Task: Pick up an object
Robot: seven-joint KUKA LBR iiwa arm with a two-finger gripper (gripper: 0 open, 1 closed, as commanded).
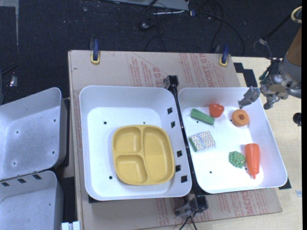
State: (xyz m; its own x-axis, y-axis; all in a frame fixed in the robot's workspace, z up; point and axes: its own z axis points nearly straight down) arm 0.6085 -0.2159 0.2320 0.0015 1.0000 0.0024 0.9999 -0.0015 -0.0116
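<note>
The pincer (256,98) is seen above the far right corner of the right bin (274,143), its 2 fingers spread, with nothing pinched between them. An orange ring (240,118) lies just below and slightly left of the pincer. Further left are found a red pepper (216,110) and a green pod (202,116). A patterned packet (202,141) sits well below and left. A carrot (252,159) and broccoli (236,159) lie well below. A yellow divided plate (143,154) rests in the left bin (91,128), far left.
</note>
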